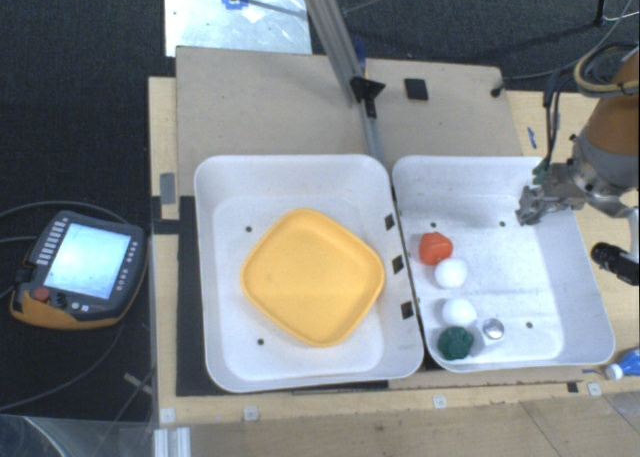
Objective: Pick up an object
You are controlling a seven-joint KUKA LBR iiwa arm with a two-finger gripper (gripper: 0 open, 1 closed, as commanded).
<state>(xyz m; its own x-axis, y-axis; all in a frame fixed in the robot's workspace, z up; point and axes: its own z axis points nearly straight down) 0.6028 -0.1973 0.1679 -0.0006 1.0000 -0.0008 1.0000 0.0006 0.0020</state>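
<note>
Right bin (575,285), lot of five small objects, grouped along its left side near the divider shared with the left bin (225,245): one orange-red ball (435,247), uppermost; one white ball (451,273) just below and touching or nearly touching it; a second white ball (458,310) lower again; one dark green ball (457,342), fuzzy in look, at the front corner; one small shiny metallic piece (492,328) just beside the lower white ball. All judged light. The balls looked smooth and round, so likely to roll or squirt out of a pinch unless taken across the widest part, fingers descending either side of centre; the green one appeared soft and should give a little, the kinder candidate. The metallic piece was judged stiff, slippery and low, the hardest to seize. The orange-red ball stood with bare bin floor to its right, the easiest approach. Left bin held one yellow square plate (313,275) with rounded corners, lying flat, stiff, too broad for a pinch except at its rim. Gripper (530,207) was recorded over the upper right part of the right bin, well apart from the group, nothing seen between its fingers; whether they stood apart or together could not be told at this size. A teach pendant (75,267) lay on the floor at left
</note>
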